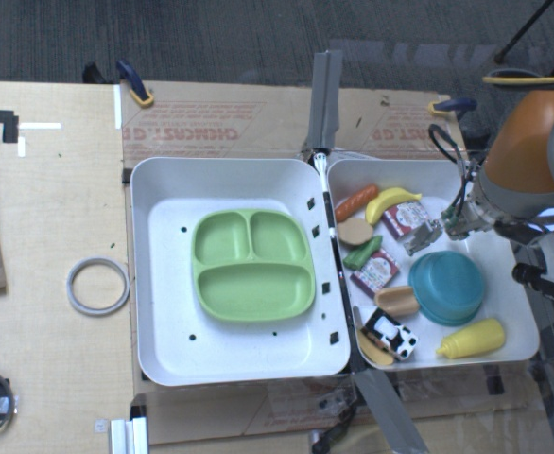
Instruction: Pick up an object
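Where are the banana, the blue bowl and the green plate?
banana (391, 201): camera view, middle of its yellow curve.
blue bowl (448, 287): camera view, centre of its rounded surface.
green plate (253, 265): camera view, on its large lower compartment.

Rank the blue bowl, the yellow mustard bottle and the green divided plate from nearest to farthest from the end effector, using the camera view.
End effector in the right bin.
1. Blue bowl, just below it in the right bin.
2. Yellow mustard bottle, at that bin's near edge.
3. Green divided plate, in the left bin.
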`<state>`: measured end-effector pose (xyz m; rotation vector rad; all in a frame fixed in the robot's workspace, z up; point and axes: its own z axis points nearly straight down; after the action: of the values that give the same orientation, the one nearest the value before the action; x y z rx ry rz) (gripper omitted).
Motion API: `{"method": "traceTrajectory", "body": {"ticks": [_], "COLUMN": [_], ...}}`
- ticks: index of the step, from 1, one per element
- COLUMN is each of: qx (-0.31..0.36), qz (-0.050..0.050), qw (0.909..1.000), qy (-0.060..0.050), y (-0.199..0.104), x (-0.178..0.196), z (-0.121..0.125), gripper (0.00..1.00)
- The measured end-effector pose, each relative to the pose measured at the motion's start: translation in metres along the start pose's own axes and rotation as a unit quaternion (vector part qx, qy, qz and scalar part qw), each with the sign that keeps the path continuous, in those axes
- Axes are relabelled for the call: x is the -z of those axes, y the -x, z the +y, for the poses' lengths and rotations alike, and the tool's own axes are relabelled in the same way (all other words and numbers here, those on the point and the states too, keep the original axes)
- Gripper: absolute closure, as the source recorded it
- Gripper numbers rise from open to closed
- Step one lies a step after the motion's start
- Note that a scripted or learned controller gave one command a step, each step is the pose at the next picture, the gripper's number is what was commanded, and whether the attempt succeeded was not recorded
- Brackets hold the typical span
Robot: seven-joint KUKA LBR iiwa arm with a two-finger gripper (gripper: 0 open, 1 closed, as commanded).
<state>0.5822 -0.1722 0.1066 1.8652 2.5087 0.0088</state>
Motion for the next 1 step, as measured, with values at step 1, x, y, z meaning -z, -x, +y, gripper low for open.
{"method": "traceTrajectory", "body": {"ticks": [1], "qx": [0.117], "qz": [0.005], "qw": [0.9931], "qy": [-0.005], "y": [0.0023], "x": [-0.0128], "z": [-0.0228], "gripper": [0.0]}}
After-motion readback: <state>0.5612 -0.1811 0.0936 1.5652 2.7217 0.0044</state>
